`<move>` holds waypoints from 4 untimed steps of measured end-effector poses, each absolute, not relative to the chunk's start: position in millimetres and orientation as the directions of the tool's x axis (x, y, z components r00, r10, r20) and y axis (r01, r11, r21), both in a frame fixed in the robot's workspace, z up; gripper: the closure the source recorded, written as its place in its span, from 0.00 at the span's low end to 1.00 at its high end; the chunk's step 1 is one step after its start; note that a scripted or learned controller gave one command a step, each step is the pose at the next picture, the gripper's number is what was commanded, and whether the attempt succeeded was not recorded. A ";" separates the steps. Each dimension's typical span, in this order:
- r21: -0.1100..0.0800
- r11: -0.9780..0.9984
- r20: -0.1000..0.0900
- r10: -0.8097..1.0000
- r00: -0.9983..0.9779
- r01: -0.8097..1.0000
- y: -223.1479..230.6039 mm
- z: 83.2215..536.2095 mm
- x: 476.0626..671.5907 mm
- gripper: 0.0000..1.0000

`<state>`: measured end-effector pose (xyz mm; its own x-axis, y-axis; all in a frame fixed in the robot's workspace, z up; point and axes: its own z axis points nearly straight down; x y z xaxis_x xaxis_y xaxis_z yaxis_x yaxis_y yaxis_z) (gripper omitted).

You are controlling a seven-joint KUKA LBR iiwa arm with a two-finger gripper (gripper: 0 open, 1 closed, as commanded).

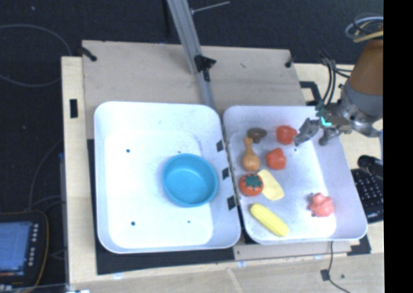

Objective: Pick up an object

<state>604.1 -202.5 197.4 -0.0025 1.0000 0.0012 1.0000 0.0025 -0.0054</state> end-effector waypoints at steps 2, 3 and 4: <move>0.003 0.006 -0.004 1.000 -0.006 1.000 -198.2 143.0 611.0 0.00; 0.001 0.004 -0.003 1.000 -0.004 1.000 -199.6 99.5 611.5 0.00; 0.010 0.006 -0.006 1.000 -0.006 1.000 -200.7 114.9 613.4 1.00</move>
